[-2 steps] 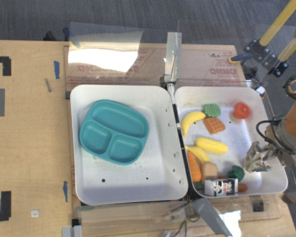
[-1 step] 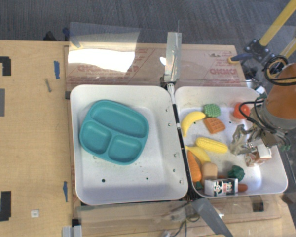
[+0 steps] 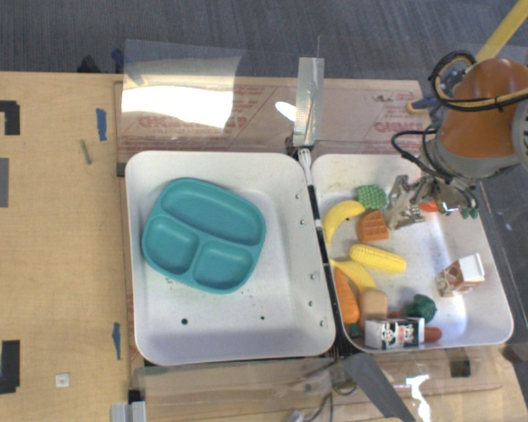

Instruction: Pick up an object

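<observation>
Right white bin point(image 3: 497, 319) holds toy food; end effector point(image 3: 407, 206), grip unclear, just beside orange block point(image 3: 373, 228).

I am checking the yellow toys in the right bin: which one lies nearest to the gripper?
The banana, curved, beside the bin divider. The corn cob lies lower, farther from the gripper.

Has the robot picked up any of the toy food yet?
Not yet. Nothing looks lifted: the banana, the corn, the carrot and the small carton all lie in the right bin. The pincer hangs low over that bin, near the orange block, with nothing seen between its fingers. Grabbing and lifting one thing is all left to do.
</observation>
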`<state>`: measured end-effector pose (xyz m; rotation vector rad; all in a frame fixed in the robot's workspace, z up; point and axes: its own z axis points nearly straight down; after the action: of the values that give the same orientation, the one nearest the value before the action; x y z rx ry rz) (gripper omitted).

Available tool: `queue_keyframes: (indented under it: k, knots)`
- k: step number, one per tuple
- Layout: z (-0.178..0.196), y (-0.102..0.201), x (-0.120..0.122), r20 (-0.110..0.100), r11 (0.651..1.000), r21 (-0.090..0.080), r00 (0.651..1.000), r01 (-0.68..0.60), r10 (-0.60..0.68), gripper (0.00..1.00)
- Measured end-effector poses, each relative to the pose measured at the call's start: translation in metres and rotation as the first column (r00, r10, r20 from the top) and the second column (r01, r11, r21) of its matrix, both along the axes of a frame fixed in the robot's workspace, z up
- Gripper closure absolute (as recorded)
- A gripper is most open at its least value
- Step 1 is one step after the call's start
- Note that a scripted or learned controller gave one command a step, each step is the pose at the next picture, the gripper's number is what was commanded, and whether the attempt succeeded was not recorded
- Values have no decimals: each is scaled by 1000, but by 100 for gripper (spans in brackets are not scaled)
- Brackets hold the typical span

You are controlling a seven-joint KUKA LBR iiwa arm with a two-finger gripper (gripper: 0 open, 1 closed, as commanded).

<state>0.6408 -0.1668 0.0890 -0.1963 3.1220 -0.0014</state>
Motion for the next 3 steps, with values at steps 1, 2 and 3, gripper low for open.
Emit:
queue_keyframes:
  k: [1,2,3]
  knots:
    - [57,-53,13,0,898,-8,898,-439,439,100]
    - [26,-55,-19,-10,774,1,774,-633,633,100]
    - [27,-56,-19,-9,774,0,774,-633,633,0]
